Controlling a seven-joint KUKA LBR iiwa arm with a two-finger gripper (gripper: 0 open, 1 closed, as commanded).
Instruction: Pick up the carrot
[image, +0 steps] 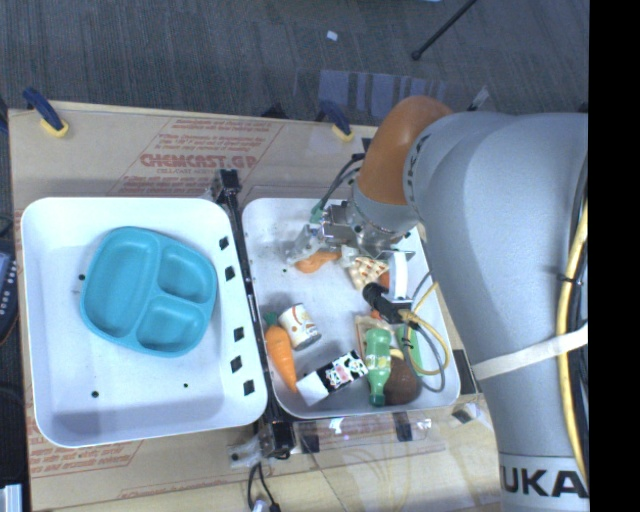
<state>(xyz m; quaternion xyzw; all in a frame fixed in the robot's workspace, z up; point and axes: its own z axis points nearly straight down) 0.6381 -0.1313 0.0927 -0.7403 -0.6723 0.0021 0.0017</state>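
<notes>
Down by the right bin's (420, 390) near-left wall lies the carrot (281, 357), lengthwise along it, well apart from the end effector (330, 232) up at the far end; its opening I cannot tell.

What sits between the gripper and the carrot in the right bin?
In the camera view, bare bin floor and a small can lie between the gripper and the carrot.

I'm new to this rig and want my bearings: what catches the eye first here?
The big grey arm with its orange band fills the right side, its claw low over the right bin's far end. A bright blue divided plate lies in the left bin. The carrot lies by the right bin's near-left wall.
</notes>
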